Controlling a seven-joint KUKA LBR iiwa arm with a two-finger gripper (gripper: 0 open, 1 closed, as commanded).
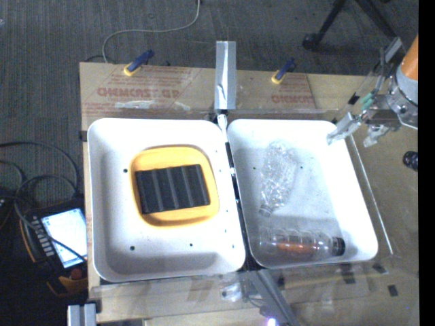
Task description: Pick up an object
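Far to the left, off the counter [95, 87], a small device with a lit screen [62, 233] lies on the dark floor among black cables. On the counter, the left bin [109, 250] holds a yellow-rimmed tray with a dark ribbed inset [174, 185], lying flat near the bin's middle. Two blue-and-yellow clamps grip the counter's far edge, one [138, 62] above the left bin and another [283, 70] above the right bin, and a strip of silver tape [225, 80] runs down to the seam where the two bins meet. The right bin [363, 202] holds two things I could pick up: a crumpled clear plastic bottle [277, 178] lying at a slant in the middle of the bin, its cap end pointing toward the near left, and a clear bottle with an orange-brown tint inside [302, 244] lying on its side along the bin's near wall, its dark cap toward the right. The two bottles are near each other but I cannot tell whether they touch. My end effector [357, 129] hangs over the far right corner of the right bin, well apart from both bottles, with its two pale fingers [342, 129] spread apart and nothing between them. My orange band [410, 61] shows at the right edge of the view above it.
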